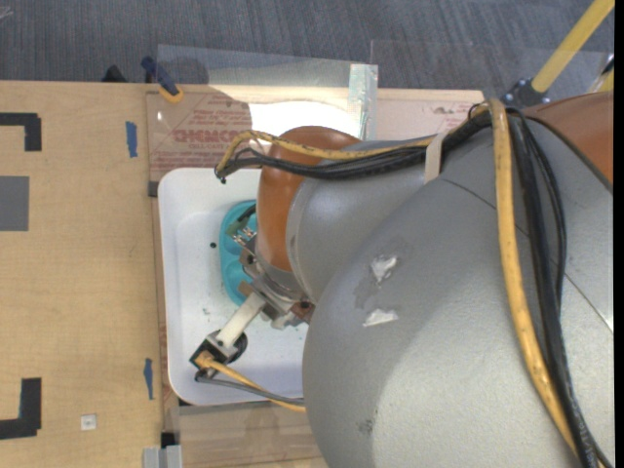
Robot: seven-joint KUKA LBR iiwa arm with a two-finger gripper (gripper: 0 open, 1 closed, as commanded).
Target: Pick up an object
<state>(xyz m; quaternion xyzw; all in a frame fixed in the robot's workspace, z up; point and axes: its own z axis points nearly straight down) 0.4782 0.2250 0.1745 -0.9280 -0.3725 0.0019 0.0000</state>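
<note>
Room: grey carpet beyond a tan bench [78, 261] bearing a white bin [185, 291].
Object: a teal thing [234, 256] lies mid-bin, its right side hidden under the arm [439, 310].
Gripper [250, 261]: low over the teal thing; open or closed, I can't tell.
Doing it well: I'd centre on it, close squarely and lift straight, clear of the bin wall.

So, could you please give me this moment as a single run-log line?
arm: low over white bin | teal object: in bin, partly hidden under arm | grasp: not confirmed
</note>
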